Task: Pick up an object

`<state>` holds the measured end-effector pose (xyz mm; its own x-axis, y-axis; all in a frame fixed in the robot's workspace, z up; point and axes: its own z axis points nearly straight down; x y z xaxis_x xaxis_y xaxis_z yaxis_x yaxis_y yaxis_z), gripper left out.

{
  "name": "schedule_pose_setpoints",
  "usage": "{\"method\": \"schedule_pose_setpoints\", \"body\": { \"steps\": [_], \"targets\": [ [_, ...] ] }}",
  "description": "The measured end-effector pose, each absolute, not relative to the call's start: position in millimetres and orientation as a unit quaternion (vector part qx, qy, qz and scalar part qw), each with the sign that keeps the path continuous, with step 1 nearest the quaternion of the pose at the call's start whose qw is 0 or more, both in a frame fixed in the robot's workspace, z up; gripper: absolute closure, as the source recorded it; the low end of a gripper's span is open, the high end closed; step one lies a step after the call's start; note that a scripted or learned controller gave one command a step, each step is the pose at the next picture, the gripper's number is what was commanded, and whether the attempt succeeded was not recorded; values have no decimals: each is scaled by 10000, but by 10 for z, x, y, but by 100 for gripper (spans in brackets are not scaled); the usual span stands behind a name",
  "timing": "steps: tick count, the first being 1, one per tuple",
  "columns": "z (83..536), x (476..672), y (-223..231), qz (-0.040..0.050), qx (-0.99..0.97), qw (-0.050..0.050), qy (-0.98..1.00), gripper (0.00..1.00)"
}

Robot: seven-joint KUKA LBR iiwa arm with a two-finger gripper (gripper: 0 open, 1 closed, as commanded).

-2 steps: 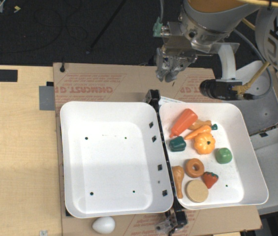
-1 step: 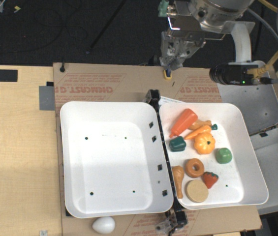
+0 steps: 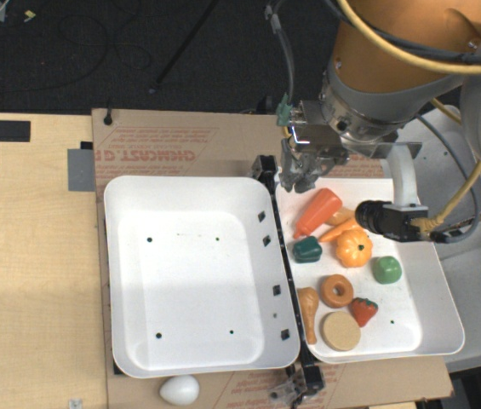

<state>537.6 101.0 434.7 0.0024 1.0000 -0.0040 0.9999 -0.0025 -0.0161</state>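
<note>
Above the right bin (image 3: pixel 444 331), the gripper (image 3: pixel 298 177) hangs near its far left corner; whether it is clenched or released I cannot tell. Just beside it lies the orange carrot (image 3: pixel 318 210), seemingly untouched.

Grey arm (image 3: pixel 368 113), broad orange band (image 3: pixel 406 20), black cables, dark metal wrist.

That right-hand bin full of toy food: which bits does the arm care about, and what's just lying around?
Job:
two-finger gripper
orange plastic carrot
small orange pumpkin
brown ring doughnut
round tan biscuit
red strawberry

Lying about:
white egg on the cardboard
left white bin
</note>
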Motion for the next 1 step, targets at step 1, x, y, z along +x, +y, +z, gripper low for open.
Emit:
{"method": "schedule_pose_setpoints", "body": {
  "steps": [1],
  "targets": [
    [5438,5072,1331,-37,-7053,-16,-7089,100]
  ]
}}
